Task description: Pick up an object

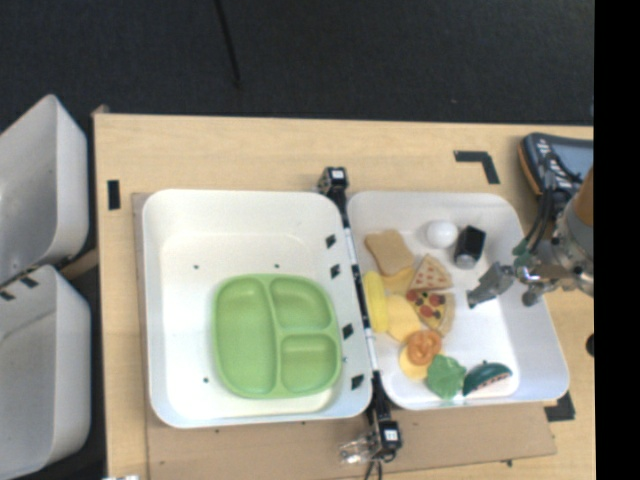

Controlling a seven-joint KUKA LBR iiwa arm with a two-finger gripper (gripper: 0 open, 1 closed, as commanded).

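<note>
The gripper (492, 286) is hovering over the right side of the right bin (535, 353), fingers apart and holding nothing. Just to its left, a black block (469, 245) and a white ball (440, 233) are lying near a pizza slice (430, 286), toast (389, 251) and other toy food. In the left bin (180, 388), 1 green tray (276, 335) with 3 compartments is sitting.

Light wooden bench (250, 153) carries two shallow white bins side by side: left bin (170, 268), right bin (535, 353), rims touching at centre.
</note>
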